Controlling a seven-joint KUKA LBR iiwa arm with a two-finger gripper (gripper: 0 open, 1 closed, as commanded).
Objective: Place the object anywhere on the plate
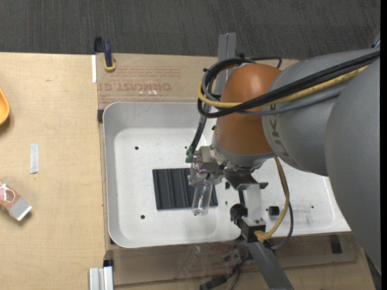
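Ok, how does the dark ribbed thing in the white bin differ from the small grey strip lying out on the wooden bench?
The dark ribbed plate is black, broad and grooved, while the grey strip is pale, narrow and smooth. The plate lies inside the white bin beside the arm's tool; the strip lies on the bare bench, well left of the bin. Both lie flat.

The big grey arm [314,119] hides much of the white bin [121,162] behind the claw [202,201]. The claw looks blurry and see-through. Far off to its side, an orange thing [3,107] is cut off.
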